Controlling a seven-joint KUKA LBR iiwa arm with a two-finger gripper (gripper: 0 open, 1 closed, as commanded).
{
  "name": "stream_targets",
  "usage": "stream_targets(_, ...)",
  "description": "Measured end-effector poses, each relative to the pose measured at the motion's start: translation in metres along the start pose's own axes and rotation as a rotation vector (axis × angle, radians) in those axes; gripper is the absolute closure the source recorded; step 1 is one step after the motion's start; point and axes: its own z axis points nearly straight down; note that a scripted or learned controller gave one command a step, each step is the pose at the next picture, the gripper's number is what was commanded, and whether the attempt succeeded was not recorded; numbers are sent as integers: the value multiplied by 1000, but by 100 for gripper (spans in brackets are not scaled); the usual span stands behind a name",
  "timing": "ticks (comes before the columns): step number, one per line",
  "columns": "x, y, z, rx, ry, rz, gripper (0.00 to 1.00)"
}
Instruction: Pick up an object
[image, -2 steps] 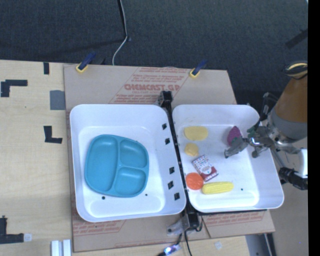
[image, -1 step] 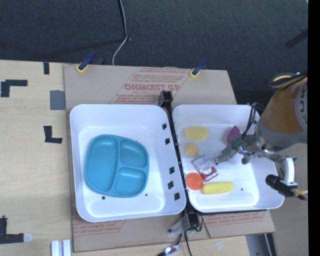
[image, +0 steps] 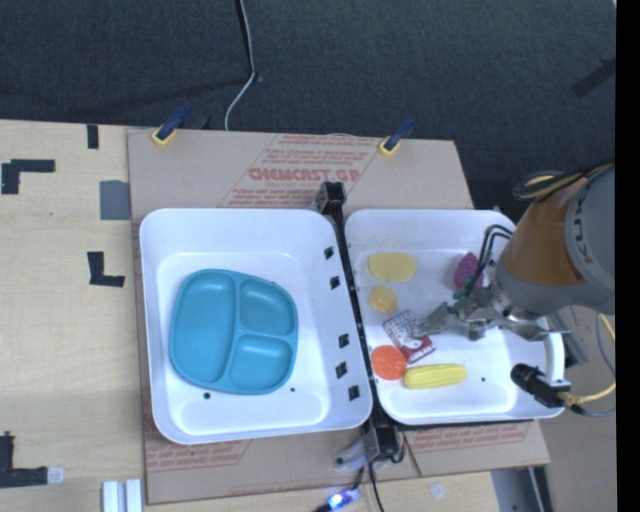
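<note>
The gripper (image: 432, 322) hangs low in the right bin (image: 480, 405), at centre right of the frame, its tip over a small red-and-white packet (image: 408, 335). I cannot tell how the fingers stand; they blur into the packet.

The packet looks flat and thin, lying against the bin floor, so the fingers could slide over it and close on nothing. An orange round piece (image: 389, 362) and a yellow corn cob (image: 434, 376) sit just beside it, and either may get nudged or pinched by mistake. The purple piece (image: 467, 268) lies further up.
</note>
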Motion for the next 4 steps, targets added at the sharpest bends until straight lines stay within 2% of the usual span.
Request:
stream_targets(1, 2, 2, -10, -2, 2, -3, 100)
stream_targets(3, 7, 4, -114, -3, -3, -2, 100)
stream_targets(4, 56, -2, -121, 1, 0, -5, 100)
